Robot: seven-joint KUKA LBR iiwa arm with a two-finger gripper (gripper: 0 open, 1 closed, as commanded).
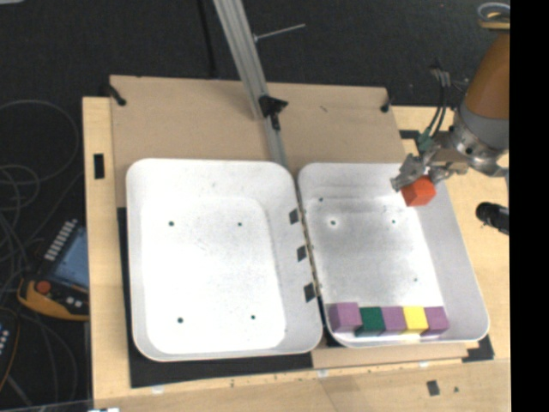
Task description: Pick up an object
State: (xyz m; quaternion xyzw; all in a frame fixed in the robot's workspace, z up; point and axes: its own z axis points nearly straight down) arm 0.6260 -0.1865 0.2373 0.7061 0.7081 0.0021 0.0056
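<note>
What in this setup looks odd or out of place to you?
One thing stands apart: a red block sits at the claw over the right bin's upper right corner, while the other blocks, purple, green, purple, yellow, purple, line up neatly along its front wall.

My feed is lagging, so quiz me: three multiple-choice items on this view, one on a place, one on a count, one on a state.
1. Where do the loose blocks lie?
A. Along the right bin's near edge
B. In the middle of the left bin
C. On the bench outside the bins

2. How many blocks are in that row?
A. Two
B. Five
C. Eight

3. What is at the gripper?
A. A green block
B. A red block
C. A coil of cable

Answers:
1 A: the row of blocks sits against the right bin near wall.
2 B: purple, green, purple, yellow, purple.
3 B: the red block sits at the gripper, above the bin's far right corner.
</note>
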